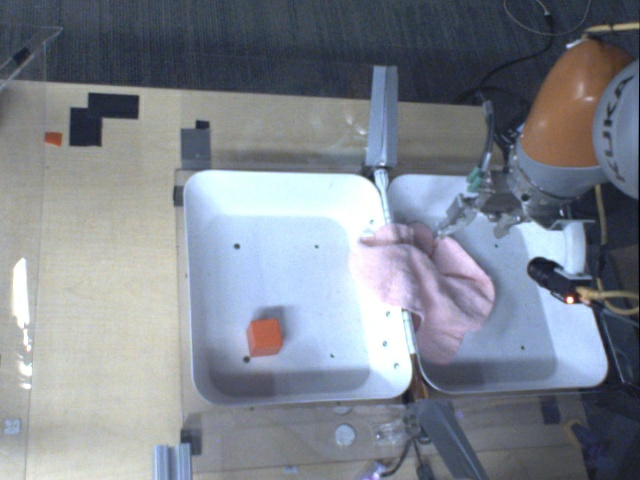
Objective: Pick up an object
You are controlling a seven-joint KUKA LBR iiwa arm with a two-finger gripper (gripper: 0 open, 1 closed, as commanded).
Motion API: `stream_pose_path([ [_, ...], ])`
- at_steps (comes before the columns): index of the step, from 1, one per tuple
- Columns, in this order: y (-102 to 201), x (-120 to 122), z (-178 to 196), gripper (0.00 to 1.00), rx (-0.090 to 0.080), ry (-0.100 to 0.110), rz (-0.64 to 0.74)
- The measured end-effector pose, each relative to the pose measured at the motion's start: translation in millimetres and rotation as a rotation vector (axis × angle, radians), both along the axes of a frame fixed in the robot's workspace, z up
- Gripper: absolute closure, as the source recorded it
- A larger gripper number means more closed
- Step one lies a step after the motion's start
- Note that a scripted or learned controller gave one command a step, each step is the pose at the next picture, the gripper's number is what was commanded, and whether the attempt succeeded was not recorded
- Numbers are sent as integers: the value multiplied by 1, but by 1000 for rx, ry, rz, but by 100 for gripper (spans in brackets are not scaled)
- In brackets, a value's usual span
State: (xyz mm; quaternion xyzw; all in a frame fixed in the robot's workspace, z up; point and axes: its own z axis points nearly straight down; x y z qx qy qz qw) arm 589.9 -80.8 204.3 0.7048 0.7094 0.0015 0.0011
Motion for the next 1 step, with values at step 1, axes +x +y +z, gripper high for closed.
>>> stream_pose_path([
  [1, -62, -23, -79, 0, -1, 0, 137],
])
